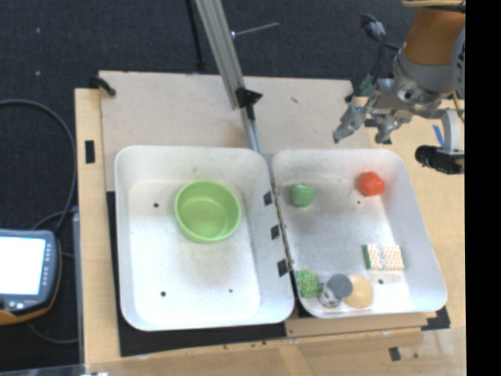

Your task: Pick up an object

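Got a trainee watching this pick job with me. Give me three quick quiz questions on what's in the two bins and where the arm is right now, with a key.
1. True or false: the green bowl sits in the left bin.
2. Which object lies nearest the right bin's far right corner? A) orange ball B) patterned block C) grey disc
3. Fill in: the gripper hangs above the bench beyond the ____ bin's far edge.

Key: 1 true. 2 A. 3 right.

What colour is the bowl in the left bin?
Light green bowl, seen clearly in the camera view.
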`<control>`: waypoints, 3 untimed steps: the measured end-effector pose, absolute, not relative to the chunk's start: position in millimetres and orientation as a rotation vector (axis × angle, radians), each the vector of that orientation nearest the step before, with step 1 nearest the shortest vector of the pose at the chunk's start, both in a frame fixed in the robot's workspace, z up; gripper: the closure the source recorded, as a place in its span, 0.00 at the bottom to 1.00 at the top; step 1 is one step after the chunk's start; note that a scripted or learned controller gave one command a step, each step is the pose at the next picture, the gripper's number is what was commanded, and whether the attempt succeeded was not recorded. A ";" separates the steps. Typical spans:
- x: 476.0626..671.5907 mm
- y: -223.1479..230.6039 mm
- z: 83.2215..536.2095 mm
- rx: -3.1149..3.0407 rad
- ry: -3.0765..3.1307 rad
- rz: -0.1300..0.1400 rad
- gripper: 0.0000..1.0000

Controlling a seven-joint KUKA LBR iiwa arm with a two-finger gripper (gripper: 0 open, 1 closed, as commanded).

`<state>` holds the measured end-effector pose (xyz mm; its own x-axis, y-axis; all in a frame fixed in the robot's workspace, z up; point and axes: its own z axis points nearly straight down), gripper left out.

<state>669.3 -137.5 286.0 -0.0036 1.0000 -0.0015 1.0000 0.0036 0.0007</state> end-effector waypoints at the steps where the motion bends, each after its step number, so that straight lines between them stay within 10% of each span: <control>1: 669.2 -137.9 286.0 2.216 2.224 -0.002 0.00; 3: 662.0 -130.1 164.0 2.223 2.224 -0.008 0.00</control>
